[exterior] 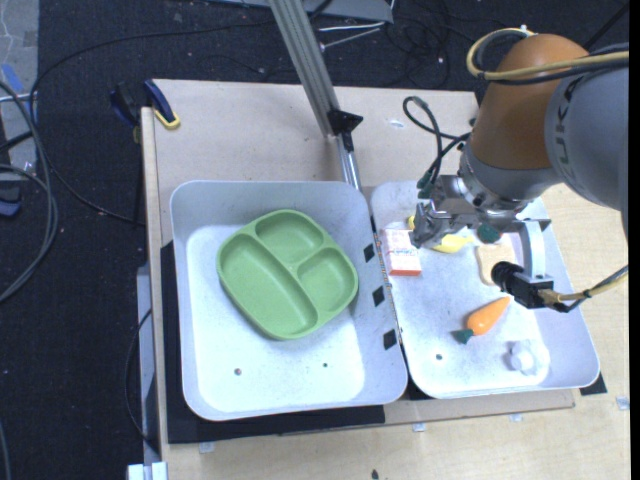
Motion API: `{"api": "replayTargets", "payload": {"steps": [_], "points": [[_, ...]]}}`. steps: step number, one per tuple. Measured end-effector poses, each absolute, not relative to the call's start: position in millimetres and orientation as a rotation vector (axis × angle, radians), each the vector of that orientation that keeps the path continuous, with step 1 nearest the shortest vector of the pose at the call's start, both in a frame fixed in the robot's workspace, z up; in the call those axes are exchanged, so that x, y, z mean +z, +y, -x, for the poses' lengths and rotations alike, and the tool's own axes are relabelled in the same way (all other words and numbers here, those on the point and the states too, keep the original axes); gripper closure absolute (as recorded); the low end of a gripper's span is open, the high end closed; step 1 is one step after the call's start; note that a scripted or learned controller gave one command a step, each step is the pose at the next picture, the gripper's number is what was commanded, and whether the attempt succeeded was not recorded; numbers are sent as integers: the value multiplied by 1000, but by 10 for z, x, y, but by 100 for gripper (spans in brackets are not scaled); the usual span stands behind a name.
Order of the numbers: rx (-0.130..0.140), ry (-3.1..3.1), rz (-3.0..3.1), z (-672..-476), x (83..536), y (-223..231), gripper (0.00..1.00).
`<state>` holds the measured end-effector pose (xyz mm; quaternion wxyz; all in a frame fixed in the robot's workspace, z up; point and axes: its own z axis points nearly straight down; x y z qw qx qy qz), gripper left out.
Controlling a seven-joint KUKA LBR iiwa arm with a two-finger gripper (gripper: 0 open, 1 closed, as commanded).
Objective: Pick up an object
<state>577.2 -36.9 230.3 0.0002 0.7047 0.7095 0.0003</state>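
A pale wooden desk [250, 118] stands on a dark floor strewn with black cables, and it carries two shallow white bins side by side. The left bin [200, 368] holds a green divided plate [288, 272] with three compartments, lying flat near the bin's middle.

The grey arm with its orange band [520, 98] reaches over the right bin [560, 363], and the pincer [432, 226] hangs low over that bin's far left part. How far its fingers are parted cannot be told from this angle, and nothing can be seen between them. Just beside the pincer, toward the left bin, lies a small white and orange box [403, 251]; there is print on it, but it is too small to read. On the pincer's other side, partly hidden under the wrist, is a yellow object [452, 244], with a small teal piece [487, 234] near it.

Nearer the camera from the pincer lies an orange toy carrot [487, 316] with a green tip, apart from the box. Beyond the carrot, toward the bin's near right corner, sits a small pale, translucent object [519, 357]. A black fitting with a cable [525, 285] hangs from the arm just above the carrot. A metal pole [305, 53] slants across the desk's far side.
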Motion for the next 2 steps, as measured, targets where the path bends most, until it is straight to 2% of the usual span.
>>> {"api": "replayTargets", "payload": {"steps": [2], "points": [[1, 2229, -2213, -6029, 2251, 604, 100]]}}
